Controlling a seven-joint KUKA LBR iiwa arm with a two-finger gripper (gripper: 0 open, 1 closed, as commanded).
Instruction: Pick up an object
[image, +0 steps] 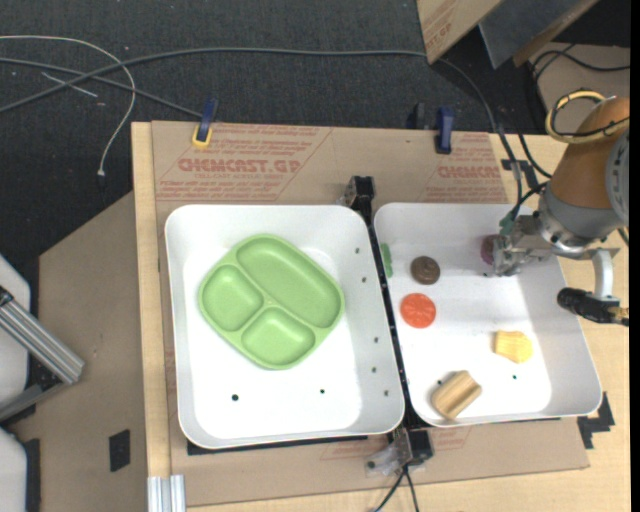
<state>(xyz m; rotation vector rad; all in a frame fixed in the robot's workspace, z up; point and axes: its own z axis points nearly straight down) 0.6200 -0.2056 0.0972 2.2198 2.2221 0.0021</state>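
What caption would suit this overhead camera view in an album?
Robot gripper reaches into the right bin beside small objects; a green divided plate lies in the left bin.

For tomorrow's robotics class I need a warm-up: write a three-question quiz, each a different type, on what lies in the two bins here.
1. True or false: the green divided plate lies in the left bin.
2. Which object lies nearest the gripper? A) tan wooden block B) brown disc C) yellow piece
3. Fill in: just below the brown disc lies an ____ round piece.

Key: 1 true; 2 B; 3 orange.
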